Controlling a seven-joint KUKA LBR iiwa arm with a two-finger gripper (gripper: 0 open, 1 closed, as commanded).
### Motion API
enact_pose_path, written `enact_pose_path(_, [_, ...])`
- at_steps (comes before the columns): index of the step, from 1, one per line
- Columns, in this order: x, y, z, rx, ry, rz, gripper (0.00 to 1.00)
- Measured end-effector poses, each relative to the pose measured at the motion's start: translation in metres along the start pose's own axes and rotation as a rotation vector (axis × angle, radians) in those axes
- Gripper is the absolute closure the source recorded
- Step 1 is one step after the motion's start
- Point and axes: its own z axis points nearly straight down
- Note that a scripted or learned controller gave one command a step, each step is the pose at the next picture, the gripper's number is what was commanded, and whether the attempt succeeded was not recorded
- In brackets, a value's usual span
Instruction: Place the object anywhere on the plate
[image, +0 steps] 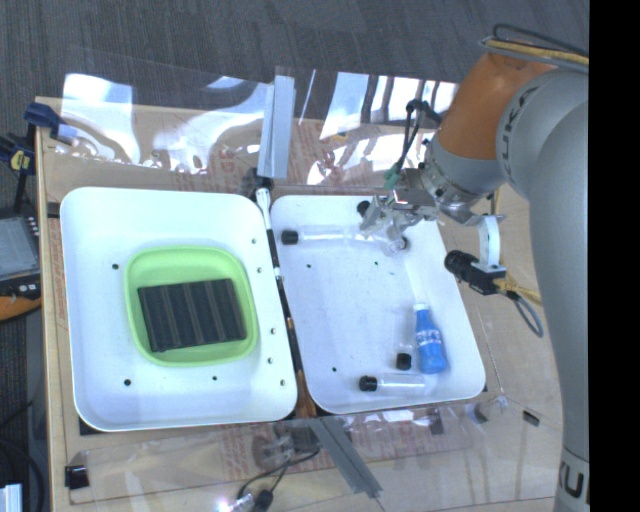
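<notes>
With the task looking barely begun, the gripper (390, 222) is hovering at the right bin's (330, 395) twelve o'clock, its grip impossible to tell, while the blue tube (430, 341) is lying at five o'clock, well apart from the green plate (190, 266).

the plate (190, 345) is lime green, carrying a dark grey ribbed block (190, 310). both bins (95, 300) are white. the tube (429, 342) is blue with a white cap. the arm (545, 130) is grey with an orange band.
</notes>
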Motion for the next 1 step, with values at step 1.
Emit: enact_pose_path(1, [0.0000, 0.0001, -0.0001, 0.000, 0.000, 0.000, 0.00])
